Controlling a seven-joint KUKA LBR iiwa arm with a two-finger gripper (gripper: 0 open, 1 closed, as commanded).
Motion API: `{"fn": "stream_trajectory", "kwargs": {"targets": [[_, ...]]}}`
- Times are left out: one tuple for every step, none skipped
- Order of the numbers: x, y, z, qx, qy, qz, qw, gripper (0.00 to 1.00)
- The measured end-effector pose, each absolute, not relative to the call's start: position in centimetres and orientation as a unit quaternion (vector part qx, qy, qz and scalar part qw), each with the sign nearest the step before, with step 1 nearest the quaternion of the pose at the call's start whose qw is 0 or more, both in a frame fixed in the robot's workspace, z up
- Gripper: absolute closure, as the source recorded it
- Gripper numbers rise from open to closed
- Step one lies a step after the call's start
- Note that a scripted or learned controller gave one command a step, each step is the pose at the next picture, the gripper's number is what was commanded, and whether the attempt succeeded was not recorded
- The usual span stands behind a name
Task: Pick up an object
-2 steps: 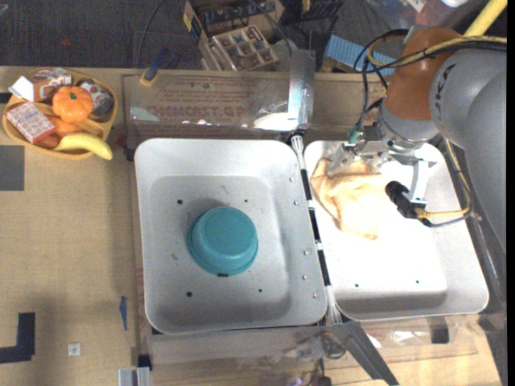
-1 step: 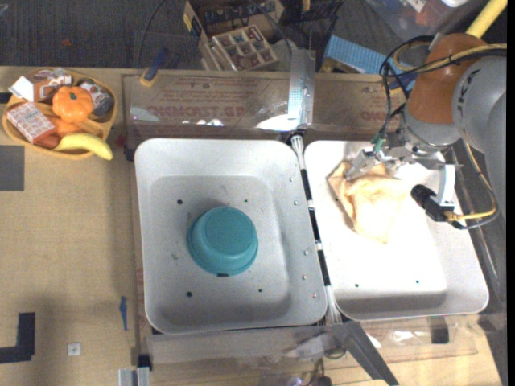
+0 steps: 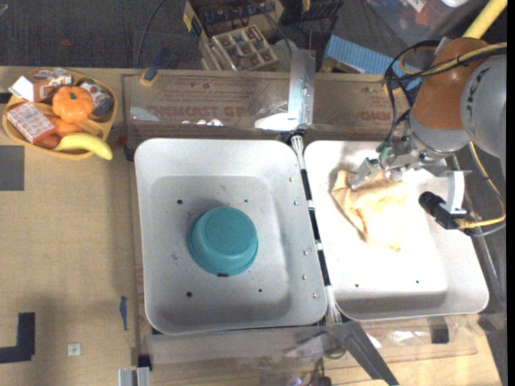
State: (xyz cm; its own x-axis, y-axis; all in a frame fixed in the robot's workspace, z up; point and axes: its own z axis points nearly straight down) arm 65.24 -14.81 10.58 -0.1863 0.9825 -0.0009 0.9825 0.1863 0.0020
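Teal bowl [image 3: 224, 240], round and smooth, sits upside down near the centre of the left bin [image 3: 161, 163]. Right bin [image 3: 451, 292] holds a tan cloth [image 3: 378, 207], limp and creased, lying in its upper half. Gripper [image 3: 378, 170] is down at the cloth's top edge; whether the fingers are spread or pinching fabric, cannot tell. Wicker basket [image 3: 16, 123] of toy food rests on the counter [image 3: 64, 248], far left.
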Motion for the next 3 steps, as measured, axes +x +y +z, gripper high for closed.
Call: {"fn": "stream_trajectory", "kwargs": {"targets": [[63.3,-9.9,9.4,0.603,0.798,0.0044,0.008,0.0],[63.4,-10.0,10.6,0.605,0.796,0.0073,0.009,1.0],[60.5,-11.0,10.3,0.535,0.845,0.0007,0.0,1.0]]}}
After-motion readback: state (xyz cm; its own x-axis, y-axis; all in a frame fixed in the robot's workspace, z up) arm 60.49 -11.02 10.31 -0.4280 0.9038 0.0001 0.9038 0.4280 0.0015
